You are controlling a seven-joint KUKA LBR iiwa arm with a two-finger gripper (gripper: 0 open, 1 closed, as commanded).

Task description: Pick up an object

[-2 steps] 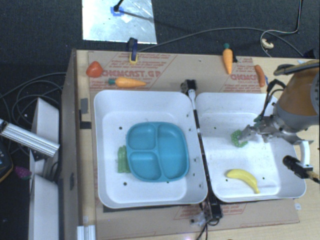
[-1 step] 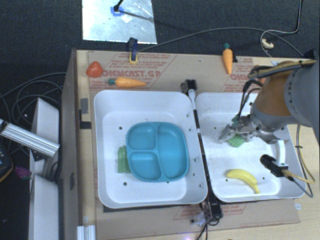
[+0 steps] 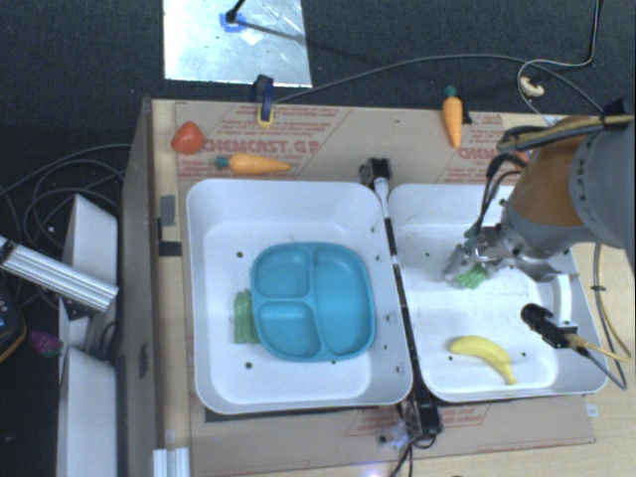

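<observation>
**A:** Report gripper status.

**B:** I see the gripper (image 3: 471,263) low in the right bin (image 3: 437,371), directly over a small green object (image 3: 471,278). Finger state: I cannot tell. A banana (image 3: 484,355) lies near the bin's front, apart.

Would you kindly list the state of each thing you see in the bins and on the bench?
Gripper: down in the right bin, at a green object.
Banana: lying loose in the right bin.
Blue plate: flat in the left bin.
Green piece: beside the plate's left edge.
Carrots: lying on the bench.
</observation>
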